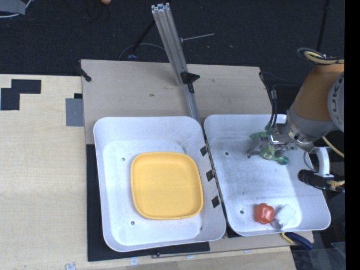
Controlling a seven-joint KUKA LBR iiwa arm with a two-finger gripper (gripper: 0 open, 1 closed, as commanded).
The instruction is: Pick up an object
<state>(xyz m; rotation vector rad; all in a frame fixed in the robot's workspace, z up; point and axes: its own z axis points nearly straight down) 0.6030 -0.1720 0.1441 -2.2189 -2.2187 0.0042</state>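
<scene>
Over the right bin point(315, 218), the jaws point(269, 146) meet a green object point(279, 157); their opening cannot be told.

Robotics lab, bench point(140, 89), white bins point(107, 151), cables point(84, 7)

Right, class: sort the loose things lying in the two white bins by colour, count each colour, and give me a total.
Yellow: 1, the square plate in the left bin.
Red-orange: 1, the small object in the right bin.
Clear or whitish: 1, the small piece beside it.
Green: 1, the thing under the gripper.
Total: 4
</scene>
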